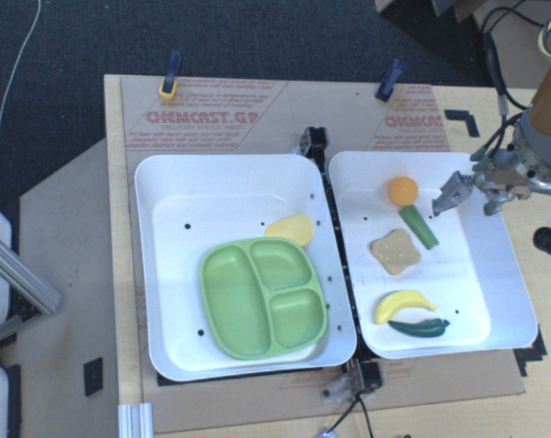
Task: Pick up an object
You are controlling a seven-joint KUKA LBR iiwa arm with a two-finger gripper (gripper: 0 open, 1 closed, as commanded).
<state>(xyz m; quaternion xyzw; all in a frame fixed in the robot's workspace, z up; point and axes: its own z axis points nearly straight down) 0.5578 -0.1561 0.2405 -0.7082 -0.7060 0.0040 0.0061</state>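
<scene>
progress: barely started | gripper at right of frame, jaws spread wide, holding nothing | cucumber just beside it — untouched | lift pending

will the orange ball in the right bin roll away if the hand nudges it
Probably: the orange ball looks round and smooth, so it should roll. The green stick right beside it may block one side. It looks like light toy food.
</scene>
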